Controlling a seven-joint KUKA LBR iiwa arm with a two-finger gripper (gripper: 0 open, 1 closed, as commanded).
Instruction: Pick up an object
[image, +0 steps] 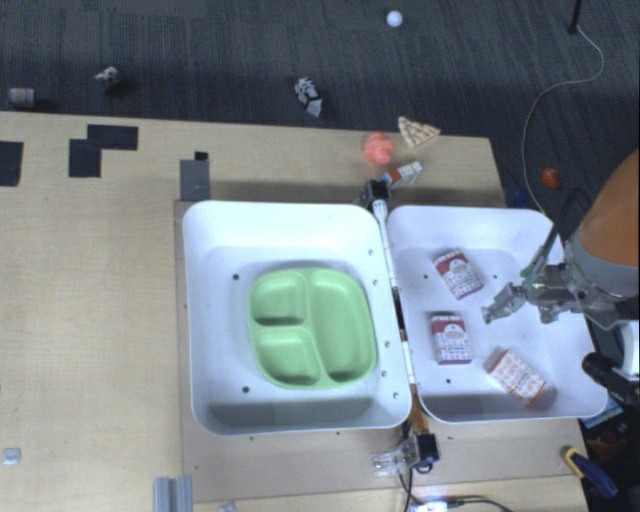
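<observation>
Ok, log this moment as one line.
hand over right bin | nothing seen held | three red-white packets in bin | green tray in left bin

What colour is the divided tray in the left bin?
Light green, seen clearly in the camera view: the divided tray lies in the left bin.

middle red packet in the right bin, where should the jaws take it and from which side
Across its two long edges, coming straight down. The middle red packet lies flat on the right bin's floor, its long side running roughly up and down the view, with bare floor along both edges. The gripper hangs just to its right.
</observation>
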